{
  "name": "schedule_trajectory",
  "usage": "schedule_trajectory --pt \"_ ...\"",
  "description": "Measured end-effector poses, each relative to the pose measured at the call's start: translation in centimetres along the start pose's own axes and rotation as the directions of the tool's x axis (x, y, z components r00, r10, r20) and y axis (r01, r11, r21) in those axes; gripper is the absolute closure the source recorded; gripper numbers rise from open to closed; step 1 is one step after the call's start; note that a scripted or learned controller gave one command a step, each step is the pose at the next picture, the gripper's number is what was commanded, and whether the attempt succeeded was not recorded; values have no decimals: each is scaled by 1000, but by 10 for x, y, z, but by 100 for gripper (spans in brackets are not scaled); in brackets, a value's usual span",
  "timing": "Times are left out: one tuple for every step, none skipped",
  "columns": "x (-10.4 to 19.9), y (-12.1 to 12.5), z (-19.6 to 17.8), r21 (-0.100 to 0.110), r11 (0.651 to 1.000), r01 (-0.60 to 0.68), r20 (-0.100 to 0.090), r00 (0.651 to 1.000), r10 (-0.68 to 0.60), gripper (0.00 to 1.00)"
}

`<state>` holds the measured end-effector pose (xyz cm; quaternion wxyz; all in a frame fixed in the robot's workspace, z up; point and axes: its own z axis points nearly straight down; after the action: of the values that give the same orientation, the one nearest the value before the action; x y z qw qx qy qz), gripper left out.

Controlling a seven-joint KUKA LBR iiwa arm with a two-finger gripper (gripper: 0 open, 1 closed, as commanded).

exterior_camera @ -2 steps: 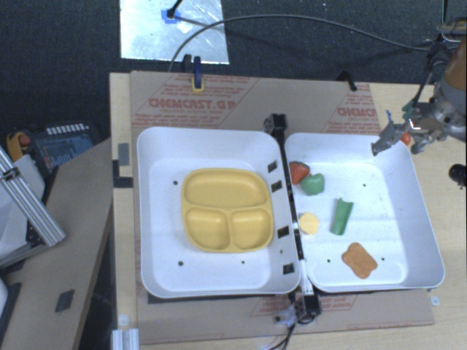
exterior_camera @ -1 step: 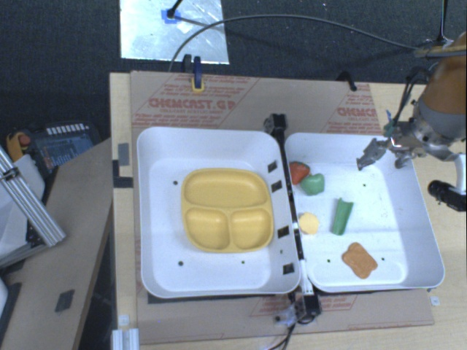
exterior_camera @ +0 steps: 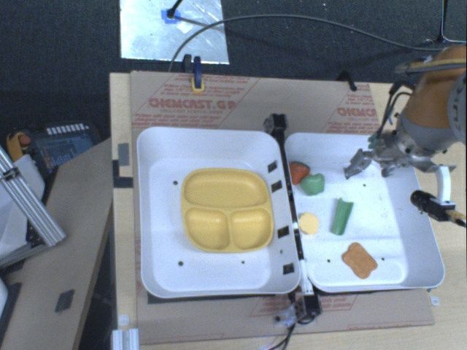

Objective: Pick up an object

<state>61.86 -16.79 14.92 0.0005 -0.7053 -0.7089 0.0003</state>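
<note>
Biscuit, green stick, yellow disc and two toy fruits lie loose in the right bin for picking, gripper poised above, fingers' state unclear.

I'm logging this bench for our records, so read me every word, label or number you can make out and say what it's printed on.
"CHEMCAST G P": red print on the brown sheet behind the left bin; last letters uncertain.
"CHEMCAS...": the same print on the sheet behind the right bin, partly cut off.
Red print at the sheet's front edge: too blurred.
</note>
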Motion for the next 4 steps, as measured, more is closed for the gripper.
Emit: schedule_trajectory --pt "6 5 44 -1 1000 1 0 1000 -1 0" --pt "5 7 30 -6 1000 2 2 1000 -2 100" --pt "4 -1 -20 -7 1000 -4 2 1000 4 100" --pt "2 -5 -84 -9 1000 -1 3 1000 1 100"
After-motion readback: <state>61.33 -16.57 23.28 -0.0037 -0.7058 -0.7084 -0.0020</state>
